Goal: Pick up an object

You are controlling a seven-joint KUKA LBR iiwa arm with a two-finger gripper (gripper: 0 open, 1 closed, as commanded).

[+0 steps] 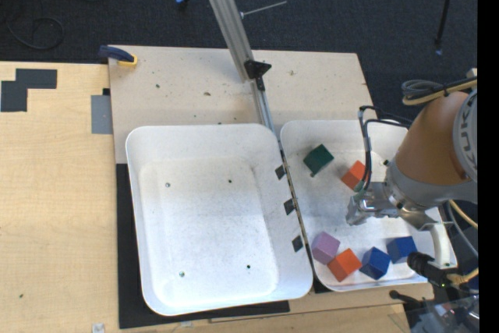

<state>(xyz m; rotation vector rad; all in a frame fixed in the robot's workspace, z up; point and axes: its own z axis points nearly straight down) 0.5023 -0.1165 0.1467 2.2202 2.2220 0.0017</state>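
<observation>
The gripper (363,208) hangs low inside the right bin (300,138); whether it is open or closed cannot be determined. An orange block (353,175) sits just beside it (contact unclear). The green block (318,159) lies apart, further left.

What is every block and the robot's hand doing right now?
Green block: lying tilted in the right bin, apart from the others.
Upper orange block: right beside the gripper, not seen held.
Purple block: lying near the bin's front, touching the lower orange block.
Two blue blocks: lying side by side near the front.
Gripper: low over the right bin.
</observation>
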